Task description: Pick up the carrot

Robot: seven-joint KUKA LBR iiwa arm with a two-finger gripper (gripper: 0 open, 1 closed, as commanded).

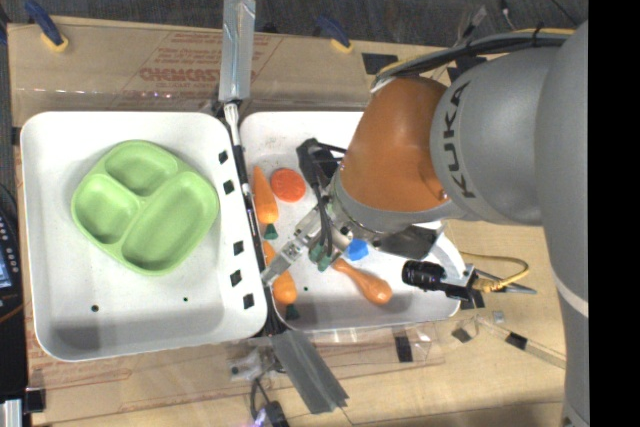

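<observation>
The carrot (pixel 265 196) is a slim orange piece lying lengthwise in the right bin (pixel 340 318), close against its left wall. My gripper (pixel 294 251) hangs low in the same bin, just below and to the right of the carrot's near end, and points toward the left wall. Nothing shows gripped in it. The arm's orange band and grey body cover the bin's right half.
A flat orange-red round piece (pixel 288 183) lies right of the carrot. A small orange lump (pixel 285 289) sits by the bin's front left corner. A brown-handled object (pixel 366 283) and a blue piece (pixel 357 251) lie under the wrist. The left bin (pixel 60 335) holds a green divided plate (pixel 145 205).
</observation>
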